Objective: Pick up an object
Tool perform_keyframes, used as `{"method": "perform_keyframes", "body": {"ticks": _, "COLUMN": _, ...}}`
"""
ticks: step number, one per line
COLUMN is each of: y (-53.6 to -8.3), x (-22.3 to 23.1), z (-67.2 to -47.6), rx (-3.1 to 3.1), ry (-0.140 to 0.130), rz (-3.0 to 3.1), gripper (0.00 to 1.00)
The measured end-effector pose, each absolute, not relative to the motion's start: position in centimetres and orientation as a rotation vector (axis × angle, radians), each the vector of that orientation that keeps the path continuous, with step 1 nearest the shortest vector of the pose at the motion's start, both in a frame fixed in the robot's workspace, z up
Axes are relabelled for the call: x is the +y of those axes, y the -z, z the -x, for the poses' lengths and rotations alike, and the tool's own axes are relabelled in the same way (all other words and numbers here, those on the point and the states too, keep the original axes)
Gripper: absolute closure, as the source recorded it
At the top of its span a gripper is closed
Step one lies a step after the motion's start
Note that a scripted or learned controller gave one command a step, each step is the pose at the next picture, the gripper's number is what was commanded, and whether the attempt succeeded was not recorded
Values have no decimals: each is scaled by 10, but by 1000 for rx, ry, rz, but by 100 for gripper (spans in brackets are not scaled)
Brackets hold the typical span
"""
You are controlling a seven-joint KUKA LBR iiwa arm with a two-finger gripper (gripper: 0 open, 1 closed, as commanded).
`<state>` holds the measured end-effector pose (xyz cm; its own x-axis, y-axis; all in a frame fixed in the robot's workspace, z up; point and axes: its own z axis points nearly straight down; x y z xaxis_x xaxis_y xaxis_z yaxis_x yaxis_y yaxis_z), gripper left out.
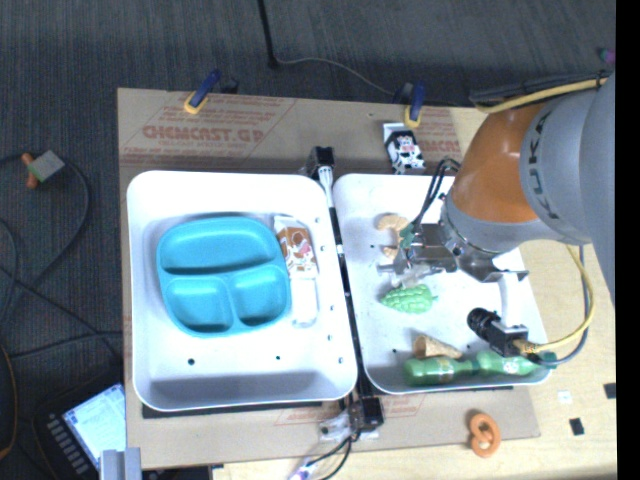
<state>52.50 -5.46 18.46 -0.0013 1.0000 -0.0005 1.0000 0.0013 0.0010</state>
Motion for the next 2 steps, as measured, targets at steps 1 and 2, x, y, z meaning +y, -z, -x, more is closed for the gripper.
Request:
{"method": "perform_keyframes", "body": {"ticks": 1, "y": -184, "x": -55, "z": -525, "rx": 2223, "ry": 2, "rz": -2220, "gripper": 0}}
{"method": "perform_keyframes", "body": {"ticks": 2, "y": -87, "x": -101, "z": -535, "rx": 2216, "ry": -4, "rz": -2219, "gripper": 0}}
